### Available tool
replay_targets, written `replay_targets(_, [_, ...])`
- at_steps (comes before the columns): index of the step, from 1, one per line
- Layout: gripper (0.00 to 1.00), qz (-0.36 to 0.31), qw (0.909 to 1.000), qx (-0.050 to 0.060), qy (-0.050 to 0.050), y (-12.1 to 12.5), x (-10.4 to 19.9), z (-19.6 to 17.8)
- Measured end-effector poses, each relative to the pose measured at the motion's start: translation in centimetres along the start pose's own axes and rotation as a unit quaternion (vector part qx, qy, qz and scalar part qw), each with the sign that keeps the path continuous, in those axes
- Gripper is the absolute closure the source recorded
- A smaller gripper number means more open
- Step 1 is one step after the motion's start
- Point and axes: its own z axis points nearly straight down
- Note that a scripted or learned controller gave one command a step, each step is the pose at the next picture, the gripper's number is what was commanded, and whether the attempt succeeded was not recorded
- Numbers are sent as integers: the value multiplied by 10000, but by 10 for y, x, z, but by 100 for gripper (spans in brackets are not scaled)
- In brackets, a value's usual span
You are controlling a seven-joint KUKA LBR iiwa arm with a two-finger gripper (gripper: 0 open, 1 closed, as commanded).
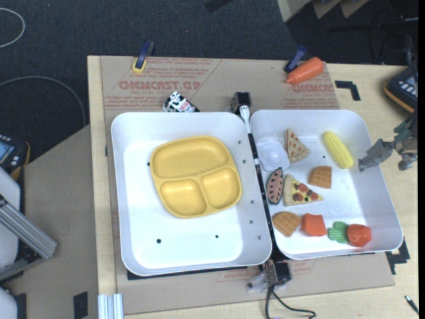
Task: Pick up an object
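Dark carpet around the bench (199, 85), cardboard sheet on top, two white bins side by side. Left bin (133, 198) held a yellow divided plate (196, 176) and nothing else I could see. Right bin (378, 198) held the toy food: corn cob (338, 149) near the back right, pizza slice (295, 145) beside a white cup (271, 154), watermelon slice (275, 185) against the left wall, a second pizza piece (302, 192), a waffle-like piece (320, 176), a cookie (287, 222), a red block (314, 225), and a tomato with green stem (352, 234) along the front. A carrot (305, 71) and a small black-and-white toy (179, 102) lay outside on the cardboard. Gripper (388, 153) sat at the right bin's right edge, just beside the corn, mostly cropped; fingers looked spread apart with nothing between them, but low confidence at this resolution. Task status, my read: nothing picked yet, all items lying in the bin. Left to do: descend on one piece, close, lift. Corn was the closest candidate.
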Motion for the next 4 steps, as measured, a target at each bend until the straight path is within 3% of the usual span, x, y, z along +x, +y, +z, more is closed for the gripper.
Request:
replay_targets(1, [0,-18,10000,-63,-17,2,1,-7])
replay_targets(4, [0,-16,10000,-32,0,-14,-10,149])
